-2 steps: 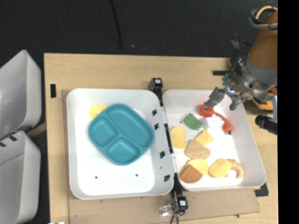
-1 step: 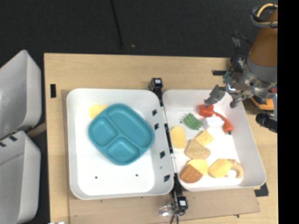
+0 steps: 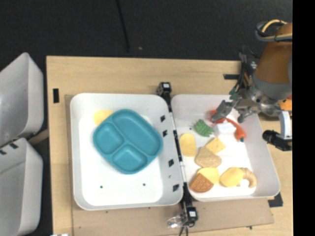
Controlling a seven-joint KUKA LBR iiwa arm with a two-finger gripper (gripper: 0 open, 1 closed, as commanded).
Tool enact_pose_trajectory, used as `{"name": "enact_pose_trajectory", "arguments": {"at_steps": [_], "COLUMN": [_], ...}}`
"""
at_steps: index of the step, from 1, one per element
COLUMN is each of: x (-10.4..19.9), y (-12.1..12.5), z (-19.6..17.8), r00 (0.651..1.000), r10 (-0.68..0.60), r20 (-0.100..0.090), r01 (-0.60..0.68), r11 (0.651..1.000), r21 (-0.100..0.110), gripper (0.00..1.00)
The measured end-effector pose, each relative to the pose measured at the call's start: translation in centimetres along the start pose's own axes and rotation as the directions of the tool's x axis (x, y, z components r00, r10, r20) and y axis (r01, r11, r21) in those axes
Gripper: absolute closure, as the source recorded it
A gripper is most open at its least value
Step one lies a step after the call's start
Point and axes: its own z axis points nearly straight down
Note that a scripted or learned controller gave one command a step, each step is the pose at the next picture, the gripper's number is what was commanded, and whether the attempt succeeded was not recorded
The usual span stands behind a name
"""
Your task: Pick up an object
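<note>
The gripper (image 3: 227, 113) hung over the right white bin (image 3: 261, 132), fingers spread apart, beside a small green ridged plastic piece (image 3: 202, 128); it looked light, stiff, slick, so best pinched across its middle.

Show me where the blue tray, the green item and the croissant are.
blue tray (image 3: 127, 139), camera view, on the ridge between its compartments.
green item (image 3: 202, 128), camera view, on its middle.
croissant (image 3: 238, 177), camera view, on its body.

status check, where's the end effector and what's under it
End effector low over right bin, far end. Red-orange toy piece directly beside it, grasp unconfirmed. Green toy close by; blue divided tray in left bin.
</note>
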Motion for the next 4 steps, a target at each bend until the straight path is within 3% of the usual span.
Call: {"name": "enact_pose_trajectory", "arguments": {"at_steps": [2, 3, 4], "x": [-0.5, -0.6, -1.7], "y": [-0.1, 0.0, -0.2], "z": [11.6, 10.2, 5.2], "r00": [1.0, 1.0, 1.0], "r10": [0.001, 0.007, 0.002], "r20": [0.0, 0.0, 0.001], "r01": [-0.001, -0.007, -0.002], "r11": [1.0, 1.0, 1.0], "r21": [-0.001, -0.007, -0.008], "gripper": [0.0, 1.0, 1.0]}}
